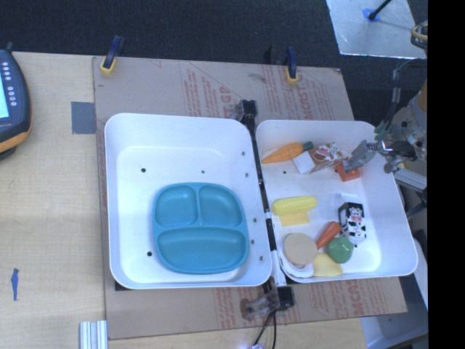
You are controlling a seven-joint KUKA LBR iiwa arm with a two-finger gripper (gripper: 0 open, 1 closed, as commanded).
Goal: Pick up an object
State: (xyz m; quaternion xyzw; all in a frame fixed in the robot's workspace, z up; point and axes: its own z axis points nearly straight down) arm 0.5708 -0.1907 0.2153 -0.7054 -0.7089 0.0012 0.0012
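Note:
The right bin (396, 217) holds several toy foods. There is an orange carrot (282, 152), a printed packet (323, 155) and a small red-orange block (348, 170) at the back. A yellow piece (293, 207) lies in the middle. A tan round cookie (298, 249), a green round piece (339, 250), a red-orange stick (327, 233) and a black-and-white cow figure (354, 221) are at the front. My gripper (378, 157) hangs over the bin's back right corner, open, with nothing between its fingers. Its left finger (360, 152) is just beside the red-orange block.
The left bin (123, 195) holds a blue divided plate (200, 227). A pendant (11, 97) lies at the bench's far left. Two clamps (110, 55) (290, 65) pin the cardboard's back edge. A black bracket (248, 110) joins the bins at the back.

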